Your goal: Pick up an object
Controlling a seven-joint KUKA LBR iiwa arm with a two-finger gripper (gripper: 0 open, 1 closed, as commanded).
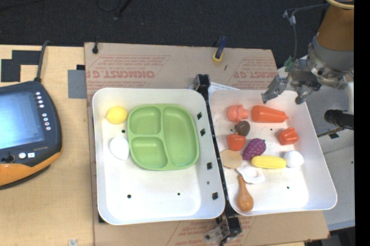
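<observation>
The end effector [288, 89] hovers over the upper right corner of the right bin [324, 181], its two fingers spread apart with nothing between them. Just below it lies an orange carrot [269, 115], with a pink piece [236, 112] to its left and a red pepper [288, 135] lower right. Further down sit purple grapes [254, 148] and a yellow corn cob [269, 162]. The left bin [150, 196] holds a green divided tray [162, 136], a lemon [116, 115] and a white egg [119, 148].
</observation>
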